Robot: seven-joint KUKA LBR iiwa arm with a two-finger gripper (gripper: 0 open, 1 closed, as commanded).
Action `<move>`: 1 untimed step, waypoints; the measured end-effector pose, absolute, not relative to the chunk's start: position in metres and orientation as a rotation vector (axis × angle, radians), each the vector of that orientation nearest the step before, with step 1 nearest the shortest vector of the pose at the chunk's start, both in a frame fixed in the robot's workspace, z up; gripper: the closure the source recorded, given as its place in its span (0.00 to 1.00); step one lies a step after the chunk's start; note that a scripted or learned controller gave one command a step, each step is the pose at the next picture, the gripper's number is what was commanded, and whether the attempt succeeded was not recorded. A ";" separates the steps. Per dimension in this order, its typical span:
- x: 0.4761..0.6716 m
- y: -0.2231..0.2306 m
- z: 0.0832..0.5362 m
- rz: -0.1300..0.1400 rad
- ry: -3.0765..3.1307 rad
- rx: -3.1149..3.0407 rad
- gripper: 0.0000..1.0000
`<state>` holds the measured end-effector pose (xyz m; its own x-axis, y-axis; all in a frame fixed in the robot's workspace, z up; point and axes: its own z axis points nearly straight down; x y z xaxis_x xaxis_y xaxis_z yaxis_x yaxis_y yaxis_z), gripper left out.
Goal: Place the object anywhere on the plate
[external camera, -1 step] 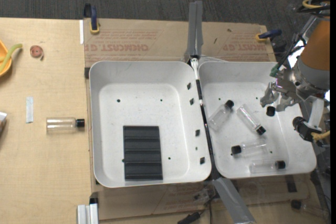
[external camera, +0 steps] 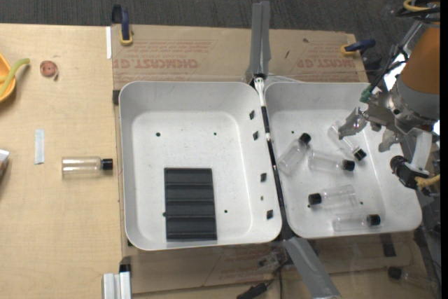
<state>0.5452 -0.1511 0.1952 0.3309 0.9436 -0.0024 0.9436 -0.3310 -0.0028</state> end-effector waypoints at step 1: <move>0.611 -0.192 0.221 0.004 -1.978 -2.442 0.00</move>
